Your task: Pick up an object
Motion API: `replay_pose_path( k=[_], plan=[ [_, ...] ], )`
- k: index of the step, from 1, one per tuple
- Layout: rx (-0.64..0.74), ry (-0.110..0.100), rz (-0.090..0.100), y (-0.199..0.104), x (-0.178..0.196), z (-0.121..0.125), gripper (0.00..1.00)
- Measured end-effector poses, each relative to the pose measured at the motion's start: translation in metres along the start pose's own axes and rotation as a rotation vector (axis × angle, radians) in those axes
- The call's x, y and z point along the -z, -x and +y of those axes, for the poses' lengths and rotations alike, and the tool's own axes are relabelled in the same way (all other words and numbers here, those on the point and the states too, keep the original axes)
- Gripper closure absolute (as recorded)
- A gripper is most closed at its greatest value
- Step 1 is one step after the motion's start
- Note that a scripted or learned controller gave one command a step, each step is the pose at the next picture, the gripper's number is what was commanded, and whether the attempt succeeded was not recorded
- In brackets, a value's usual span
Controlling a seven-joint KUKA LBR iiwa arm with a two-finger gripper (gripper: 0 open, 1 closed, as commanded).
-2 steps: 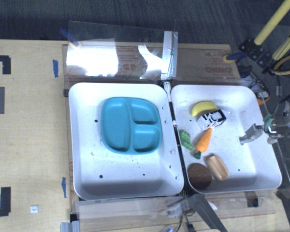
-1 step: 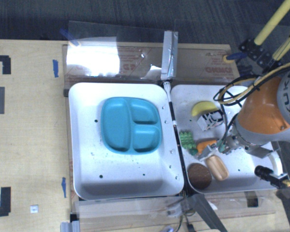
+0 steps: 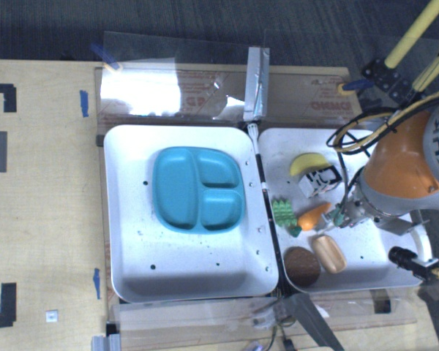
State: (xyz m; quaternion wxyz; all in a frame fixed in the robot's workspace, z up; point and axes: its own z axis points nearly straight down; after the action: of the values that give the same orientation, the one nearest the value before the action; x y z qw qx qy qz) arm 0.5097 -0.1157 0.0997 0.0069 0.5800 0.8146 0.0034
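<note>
Gripper (image 3: 342, 216) low in right bin (image 3: 366, 273), just right of carrot (image 3: 314, 217); finger state cannot tell, tips blurred; nothing seen held; arm (image 3: 402, 163) enters from right, orange band above wrist, bent down toward bin centre; carrot's long axis slants left-near to right-far; banana (image 3: 309, 163) far; green toy (image 3: 284, 214) left; brown ball (image 3: 302, 264) and tan piece (image 3: 328, 253) near; blue tray (image 3: 199, 189) in left bin (image 3: 128, 218)

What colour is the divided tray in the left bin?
Light blue; the divided tray shows in the camera view.
</note>
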Motion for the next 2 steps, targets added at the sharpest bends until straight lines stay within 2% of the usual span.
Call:
replay_pose_path(
  k=[1,2],
  plan=[
    [-0.282,-0.011,0.005,-0.0290,0.0853,0.0556,1.00],
    [-0.283,-0.014,0.005,-0.0287,0.0842,0.0547,0.00]
  ],
)
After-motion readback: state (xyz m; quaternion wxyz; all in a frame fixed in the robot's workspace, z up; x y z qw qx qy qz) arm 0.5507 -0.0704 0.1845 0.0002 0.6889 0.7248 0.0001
